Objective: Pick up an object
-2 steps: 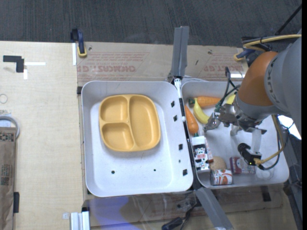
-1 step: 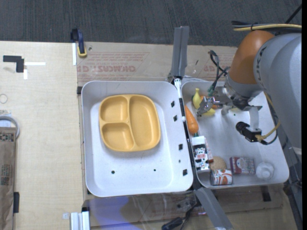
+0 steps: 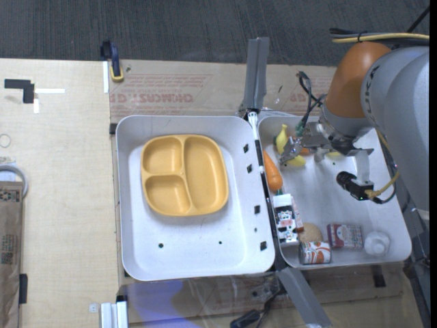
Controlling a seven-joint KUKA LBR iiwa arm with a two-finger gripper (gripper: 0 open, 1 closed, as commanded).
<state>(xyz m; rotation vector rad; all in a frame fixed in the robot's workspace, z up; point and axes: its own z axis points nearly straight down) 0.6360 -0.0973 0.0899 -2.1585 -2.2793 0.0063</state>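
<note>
You see a yellow plastic banana (image 3: 282,139) lying at the far left corner of the right white bin (image 3: 382,210), its upper end pointing away from you, its lower part tucked under the gripper (image 3: 298,152).

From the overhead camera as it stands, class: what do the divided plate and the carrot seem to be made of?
Divided plate: probably moulded plastic, matte yellow, judging by its even colour and rounded compartment ridges. Carrot: likely a plastic toy, smooth and uniformly orange with a slight sheen, though a real one can't be ruled out.
</note>
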